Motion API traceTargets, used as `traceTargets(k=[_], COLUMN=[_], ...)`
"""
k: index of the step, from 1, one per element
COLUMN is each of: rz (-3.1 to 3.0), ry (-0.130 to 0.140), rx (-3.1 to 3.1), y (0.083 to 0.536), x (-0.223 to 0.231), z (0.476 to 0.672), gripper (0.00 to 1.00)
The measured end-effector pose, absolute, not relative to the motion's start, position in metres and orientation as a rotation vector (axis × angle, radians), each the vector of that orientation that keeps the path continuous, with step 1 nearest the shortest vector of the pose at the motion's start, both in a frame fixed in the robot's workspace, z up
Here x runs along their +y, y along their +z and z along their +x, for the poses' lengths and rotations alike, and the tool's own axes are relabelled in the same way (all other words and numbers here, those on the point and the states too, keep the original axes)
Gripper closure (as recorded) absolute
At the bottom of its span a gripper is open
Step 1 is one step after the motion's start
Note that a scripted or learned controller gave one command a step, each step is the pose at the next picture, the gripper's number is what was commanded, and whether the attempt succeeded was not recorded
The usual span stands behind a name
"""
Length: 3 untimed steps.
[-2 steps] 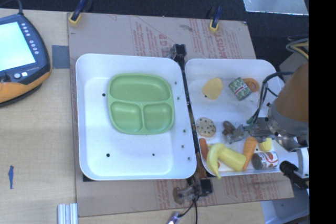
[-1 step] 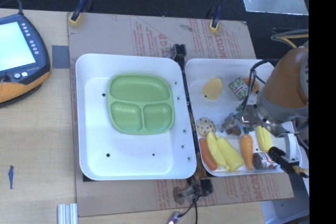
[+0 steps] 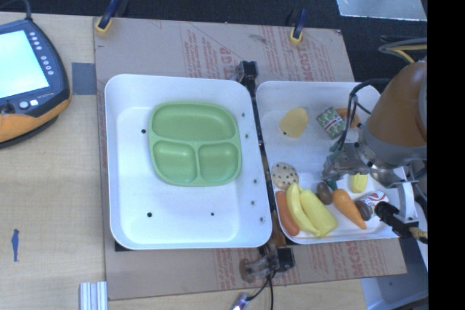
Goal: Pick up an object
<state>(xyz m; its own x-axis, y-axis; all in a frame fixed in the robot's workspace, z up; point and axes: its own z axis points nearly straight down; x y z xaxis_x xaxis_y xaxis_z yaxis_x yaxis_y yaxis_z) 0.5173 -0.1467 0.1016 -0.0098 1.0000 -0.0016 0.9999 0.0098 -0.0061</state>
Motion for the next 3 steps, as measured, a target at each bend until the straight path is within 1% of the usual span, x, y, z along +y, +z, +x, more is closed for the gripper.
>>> traceTargets(k=[1, 2, 3], rz=[-2.209, -2.212, -2.215], ry=[0.009, 0.006, 0.002], rx=[-2.23, -2.227, -2.224], y=[0.102, 0.092, 0.092], x=[-0.147, -0.129, -0.097], z=[0.517, 0.584, 0.643], gripper=[0.0, 0.0, 0.0])
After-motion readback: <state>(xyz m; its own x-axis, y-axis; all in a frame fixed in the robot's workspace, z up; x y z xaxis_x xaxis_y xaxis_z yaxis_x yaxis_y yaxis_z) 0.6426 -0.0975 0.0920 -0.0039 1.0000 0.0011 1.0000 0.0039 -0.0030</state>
